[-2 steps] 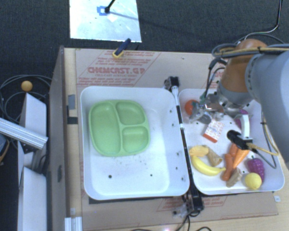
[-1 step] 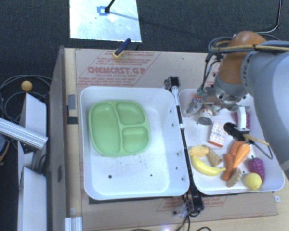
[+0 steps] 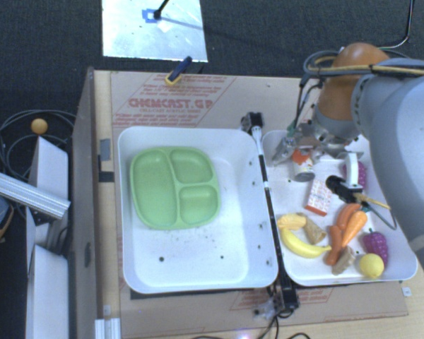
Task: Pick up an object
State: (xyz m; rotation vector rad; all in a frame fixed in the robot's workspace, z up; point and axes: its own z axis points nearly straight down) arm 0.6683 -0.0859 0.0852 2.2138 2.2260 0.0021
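The grey arm (image 3: pixel 396 119) comes in from the right and bends down over the far part of the right bin (image 3: pixel 403 263). Its tool (image 3: pixel 295 149) hangs low there, near the wall between the two bins, and I cannot tell if it is apart or together. Just under it is a small orange and white thing (image 3: pixel 301 162), but I cannot tell if the tool touches it. In the same bin a banana (image 3: pixel 302 244) lies near the front, its long axis going from the dividing wall toward the right and a little to the front. Beside it two carrots (image 3: pixel 346 230) lie close together, slanted, with the thick ends toward the back right. A yellow lemon (image 3: pixel 371 265) rests at the front right corner, next to a purple grape bunch (image 3: pixel 375 243). The left bin (image 3: pixel 198 274) holds a green tray (image 3: pixel 174 187) with three compartments, lying flat.
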